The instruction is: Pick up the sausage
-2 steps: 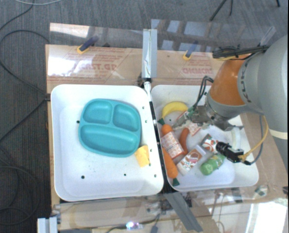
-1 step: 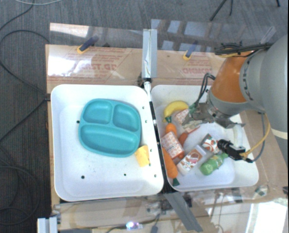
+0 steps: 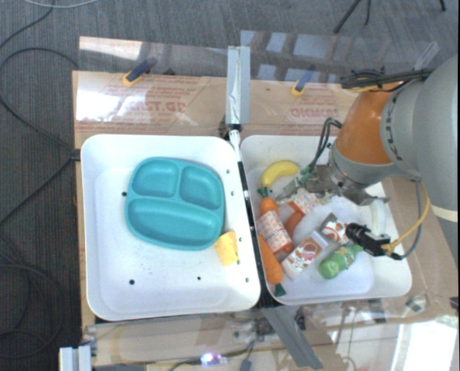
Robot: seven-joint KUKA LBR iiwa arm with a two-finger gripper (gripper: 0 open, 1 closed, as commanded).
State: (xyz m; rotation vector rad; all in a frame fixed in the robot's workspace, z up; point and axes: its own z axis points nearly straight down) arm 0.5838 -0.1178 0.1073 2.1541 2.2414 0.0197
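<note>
A: Hanging low over the right bin (image 3: 384,288), the dark metal claw (image 3: 303,184) sits below the arm's (image 3: 434,130) glossy orange band. I cannot tell whether it is spread or pressed together.

B: What lies nearest?

A: A curved yellow banana (image 3: 280,171) just to its left. The sausage (image 3: 294,219), a smooth red-orange cylinder, lies just below the claw, between printed cartons. Further down lie a tapered carrot (image 3: 271,260) and a green bottle (image 3: 338,263).

B: And the left bin (image 3: 106,284)?

A: A teal divided plate (image 3: 175,202), with a yellow wedge (image 3: 227,247) beside it.
</note>
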